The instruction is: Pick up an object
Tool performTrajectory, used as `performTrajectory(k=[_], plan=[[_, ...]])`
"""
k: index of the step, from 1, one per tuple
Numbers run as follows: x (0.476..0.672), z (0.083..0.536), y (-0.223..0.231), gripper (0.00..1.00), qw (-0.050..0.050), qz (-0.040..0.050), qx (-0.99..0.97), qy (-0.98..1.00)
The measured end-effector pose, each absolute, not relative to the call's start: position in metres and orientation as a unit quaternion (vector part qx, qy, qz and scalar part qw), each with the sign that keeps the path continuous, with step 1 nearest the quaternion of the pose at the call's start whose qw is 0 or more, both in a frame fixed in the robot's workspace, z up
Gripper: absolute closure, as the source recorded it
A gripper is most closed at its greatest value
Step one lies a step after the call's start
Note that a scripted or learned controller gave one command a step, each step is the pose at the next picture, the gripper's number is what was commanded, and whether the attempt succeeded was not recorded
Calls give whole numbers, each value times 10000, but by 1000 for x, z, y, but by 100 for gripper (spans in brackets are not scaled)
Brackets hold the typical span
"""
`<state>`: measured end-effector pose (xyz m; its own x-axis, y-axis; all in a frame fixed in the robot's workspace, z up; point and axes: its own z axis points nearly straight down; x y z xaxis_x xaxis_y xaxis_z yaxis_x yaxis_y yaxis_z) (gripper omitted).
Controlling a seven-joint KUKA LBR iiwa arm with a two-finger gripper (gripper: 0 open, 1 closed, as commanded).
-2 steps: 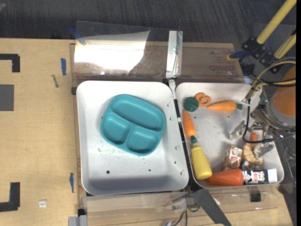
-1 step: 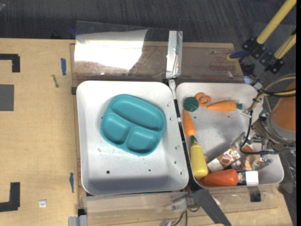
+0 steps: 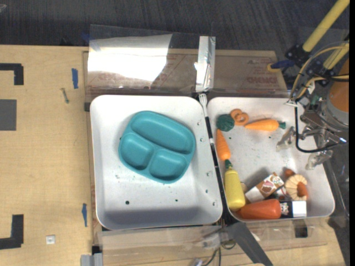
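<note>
Gleaming white plastic bin (image 3: 105,148) cradles a glossy teal tray (image 3: 157,146) (three rounded compartments).

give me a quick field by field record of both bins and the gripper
left bin: holds a teal divided plate
right bin: holds toy food
far end: carrot, teal ball
left wall: small carrot, yellow bottle
near end: red pepper, small carton, pumpkin-like piece
gripper: above the right bin's right side, nothing seen between its fingers
</note>
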<state>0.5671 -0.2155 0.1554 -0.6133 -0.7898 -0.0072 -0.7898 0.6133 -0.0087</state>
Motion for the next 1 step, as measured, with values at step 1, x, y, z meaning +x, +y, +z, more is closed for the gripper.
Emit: performTrajectory(k=[1], plan=[[615, 89, -185, 0, 66, -30, -4203, 9074]])
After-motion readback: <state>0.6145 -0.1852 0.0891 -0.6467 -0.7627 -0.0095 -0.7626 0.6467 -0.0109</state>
